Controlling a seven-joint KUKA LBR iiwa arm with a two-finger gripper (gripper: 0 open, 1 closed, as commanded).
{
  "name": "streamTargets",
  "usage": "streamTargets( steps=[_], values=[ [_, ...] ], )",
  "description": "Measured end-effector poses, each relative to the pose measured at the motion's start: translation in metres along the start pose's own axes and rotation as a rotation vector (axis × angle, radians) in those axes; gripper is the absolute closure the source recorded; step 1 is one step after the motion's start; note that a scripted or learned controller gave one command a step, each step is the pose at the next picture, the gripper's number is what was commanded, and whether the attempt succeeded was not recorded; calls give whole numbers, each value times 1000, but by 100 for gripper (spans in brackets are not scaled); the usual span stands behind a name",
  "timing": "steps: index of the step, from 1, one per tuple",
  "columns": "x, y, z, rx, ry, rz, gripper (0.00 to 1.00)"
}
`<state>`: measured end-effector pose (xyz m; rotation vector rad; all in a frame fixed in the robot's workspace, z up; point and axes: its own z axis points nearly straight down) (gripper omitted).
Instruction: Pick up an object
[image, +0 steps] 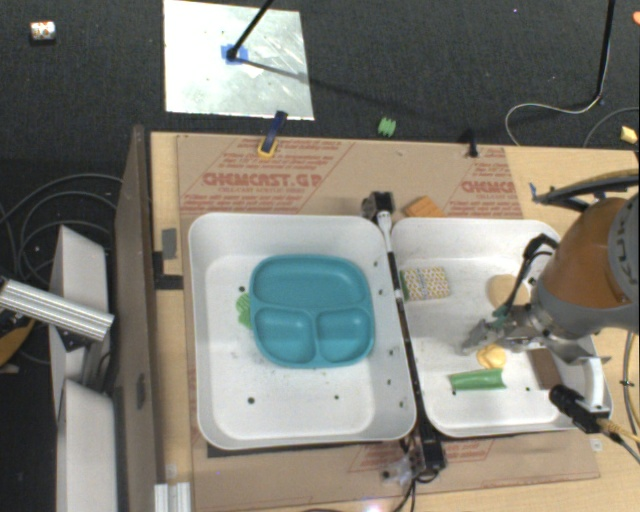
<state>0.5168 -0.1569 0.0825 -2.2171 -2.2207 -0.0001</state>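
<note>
The right bin (440, 240) holds a green stick-shaped piece (475, 380) near its front, a small yellow piece (491, 357) just behind it, a pale tan round thing (501, 290) further back and a speckled square pad (425, 283) by the left wall. My gripper (489, 337) reaches in from the right and hangs low just over the yellow piece, touching or nearly touching its top. Nothing is visibly lifted.
A teal divided plate (310, 309) lies in the left bin (215, 400), with a bit of something green (242, 306) showing at its left edge. An orange block (424, 207) sits on the bench behind the bins. The arm's body covers the right bin's right side.
</note>
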Motion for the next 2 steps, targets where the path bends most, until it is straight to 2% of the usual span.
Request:
streamTargets(
  steps=[1, 2],
  values=[
    [-2, 3, -13, -7, -3, -1, 100],
    [-2, 3, -13, -6, -2, -1, 0]
  ],
)
